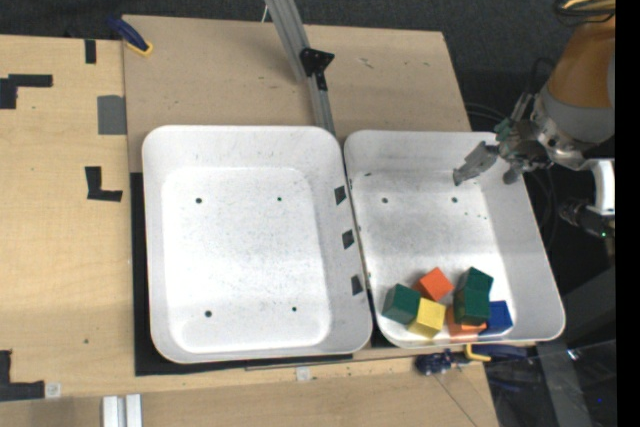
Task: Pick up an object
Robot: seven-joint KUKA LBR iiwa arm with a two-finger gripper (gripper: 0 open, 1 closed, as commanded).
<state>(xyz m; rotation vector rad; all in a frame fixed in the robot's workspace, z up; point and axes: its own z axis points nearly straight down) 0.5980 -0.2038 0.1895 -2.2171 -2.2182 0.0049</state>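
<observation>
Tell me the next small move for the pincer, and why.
Probably swing the pincer toward the near corner of the right bin. It hangs over the bin's far edge, holding nothing, while the blocks sit clustered in that near corner, the orange block on the side facing it.

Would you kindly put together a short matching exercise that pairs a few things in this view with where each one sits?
Things:
1. gripper
2. yellow block
3. left bin
4. blue block

Places:
A. against the near right corner of the right bin, behind the dark green block
B. over the far right part of the right bin, away from the blocks
C. at the near edge of the pile, just right of the green block
D. beside the right bin, on the side away from the arm

Pairs: 1-B, 2-C, 3-D, 4-A
</observation>
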